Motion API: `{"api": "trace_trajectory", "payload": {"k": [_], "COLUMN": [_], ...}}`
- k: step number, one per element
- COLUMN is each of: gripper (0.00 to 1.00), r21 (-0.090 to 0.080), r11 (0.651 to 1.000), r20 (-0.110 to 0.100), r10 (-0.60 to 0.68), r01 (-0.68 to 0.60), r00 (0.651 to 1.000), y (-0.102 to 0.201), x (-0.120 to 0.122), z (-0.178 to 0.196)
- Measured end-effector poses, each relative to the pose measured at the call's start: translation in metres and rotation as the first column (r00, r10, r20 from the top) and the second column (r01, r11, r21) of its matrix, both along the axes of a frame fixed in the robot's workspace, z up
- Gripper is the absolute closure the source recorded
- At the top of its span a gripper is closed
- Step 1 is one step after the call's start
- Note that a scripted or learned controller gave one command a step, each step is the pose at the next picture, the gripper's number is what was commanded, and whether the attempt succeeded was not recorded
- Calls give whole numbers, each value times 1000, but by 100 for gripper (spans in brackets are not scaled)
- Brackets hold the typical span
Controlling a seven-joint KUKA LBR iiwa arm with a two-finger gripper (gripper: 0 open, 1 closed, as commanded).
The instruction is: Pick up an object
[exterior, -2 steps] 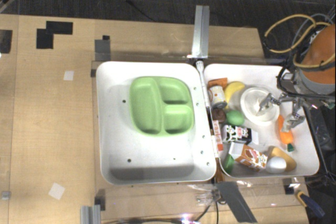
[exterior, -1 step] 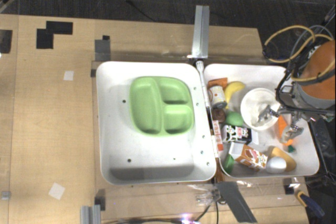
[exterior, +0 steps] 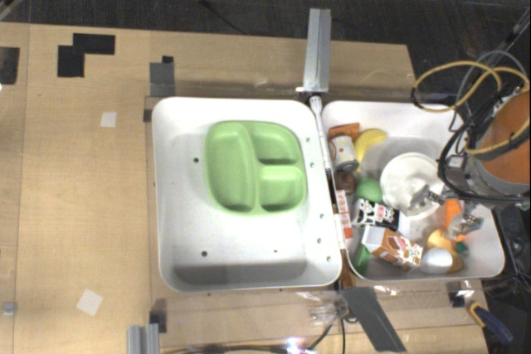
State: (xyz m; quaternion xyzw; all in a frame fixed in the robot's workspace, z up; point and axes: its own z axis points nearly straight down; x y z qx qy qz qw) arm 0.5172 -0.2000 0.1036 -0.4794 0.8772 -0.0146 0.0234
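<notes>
Down in the right bin (exterior: 494, 261), the pincer (exterior: 444, 203) hangs at three o'clock beside the white bowl (exterior: 408, 178); whether its grip is apart or together cannot be told. An orange carton (exterior: 397, 248) lies long-axis ten-to-four.

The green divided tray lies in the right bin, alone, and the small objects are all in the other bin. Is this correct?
Not quite. The green divided tray lies in the left bin, not the right one; the camera view shows this. It is alone there, and the small objects, such as the cow-patterned carton and the white bowl, are all in the right bin.
</notes>
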Motion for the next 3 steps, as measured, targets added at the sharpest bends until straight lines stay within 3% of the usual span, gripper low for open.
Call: {"api": "trace_trajectory", "payload": {"k": [1,3], "gripper": [0,0], "r21": [3,8], "r11": [995,970], "r20": [-10,-12], "r10": [-101,-242], "r01": [101,243], "r00": [995,970], "y": [-2,-4], "x": [-2,-9], "z": [0,-1]}}
